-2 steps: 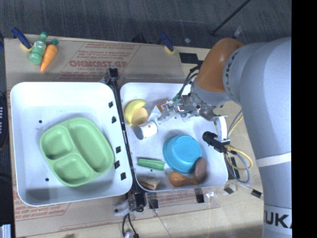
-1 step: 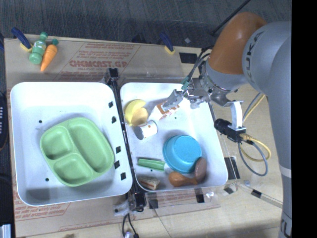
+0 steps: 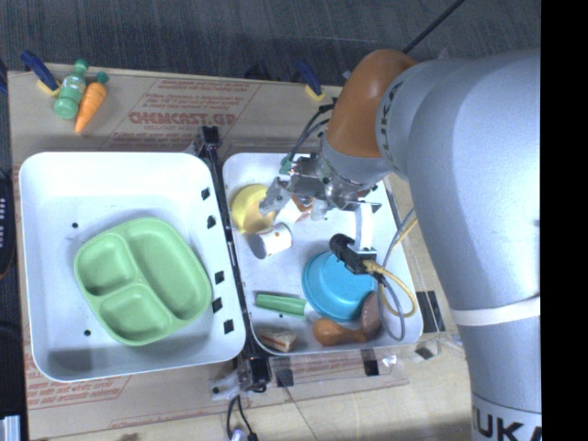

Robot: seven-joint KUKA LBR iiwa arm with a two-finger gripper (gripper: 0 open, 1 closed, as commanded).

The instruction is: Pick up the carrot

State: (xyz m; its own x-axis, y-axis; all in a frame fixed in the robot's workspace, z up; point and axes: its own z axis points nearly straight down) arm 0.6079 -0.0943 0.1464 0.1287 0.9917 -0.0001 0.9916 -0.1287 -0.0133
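Camera view, for your record. Carrot (image 3: 90, 106): outside both bins, on the worktop (image 3: 266, 99) at the far left corner, touching a green bottle (image 3: 69, 92); open room around it. Left bin (image 3: 46, 191): green divided plate (image 3: 142, 278), bare floor along its rims. Right bin (image 3: 241, 168): crowded with a yellow item (image 3: 246, 205), white cup (image 3: 274, 240), blue bowl (image 3: 342, 286), green stick (image 3: 280, 303). Tool (image 3: 276, 196): low over the right bin's far side by the yellow item; you cannot tell its opening.
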